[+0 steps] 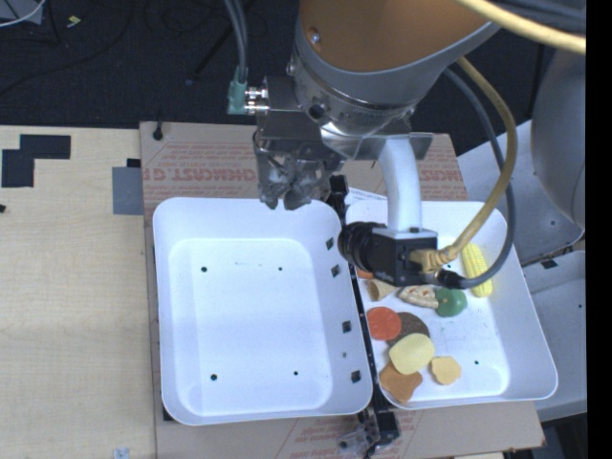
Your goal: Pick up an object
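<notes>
My gripper (pixel 290 187) hangs under the big grey and orange wrist, over the far rim of the left bin (pixel 182 285), near the divide between the bins. I see nothing in it. The objects lie in the right bin (pixel 521 352): a yellow corn cob (pixel 475 267), a green piece (pixel 450 302), a beige piece (pixel 417 295), a red disc (pixel 384 323), a dark brown disc (pixel 415 322), a pale yellow disc (pixel 411 354), an orange piece (pixel 400 385) and a small yellow-orange piece (pixel 445 369). All of them sit to the right of and nearer than the gripper.
A white post with a black fitting (pixel 394 251) and a yellow cable (pixel 497 208) reaches over the far left part of the right bin, close to the objects. The bins rest on a cardboard sheet (pixel 201 165) on the pale bench (pixel 67 304).
</notes>
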Motion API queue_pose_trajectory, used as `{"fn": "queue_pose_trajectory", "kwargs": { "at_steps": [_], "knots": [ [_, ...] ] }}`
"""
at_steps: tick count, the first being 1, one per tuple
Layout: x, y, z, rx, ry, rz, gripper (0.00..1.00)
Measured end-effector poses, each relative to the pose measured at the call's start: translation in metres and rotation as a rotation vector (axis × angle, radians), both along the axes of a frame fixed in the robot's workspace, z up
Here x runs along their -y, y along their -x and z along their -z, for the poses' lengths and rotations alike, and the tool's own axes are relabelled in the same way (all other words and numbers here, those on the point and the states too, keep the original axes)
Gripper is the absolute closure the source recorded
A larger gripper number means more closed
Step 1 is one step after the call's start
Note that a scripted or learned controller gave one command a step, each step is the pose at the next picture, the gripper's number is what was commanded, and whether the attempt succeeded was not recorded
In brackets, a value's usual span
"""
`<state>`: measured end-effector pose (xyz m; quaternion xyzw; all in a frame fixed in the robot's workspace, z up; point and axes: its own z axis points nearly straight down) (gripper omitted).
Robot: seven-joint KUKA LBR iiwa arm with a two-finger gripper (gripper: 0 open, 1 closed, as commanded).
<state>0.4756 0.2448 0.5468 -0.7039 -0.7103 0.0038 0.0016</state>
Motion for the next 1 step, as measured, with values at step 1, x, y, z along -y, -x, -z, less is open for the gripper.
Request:
{"fn": "queue_pose_trajectory", "kwargs": {
  "at_steps": [1],
  "knots": [
    [0.0001,0.0000,0.0005,-0.001,0.000,0.000,0.00]
  ]
}}
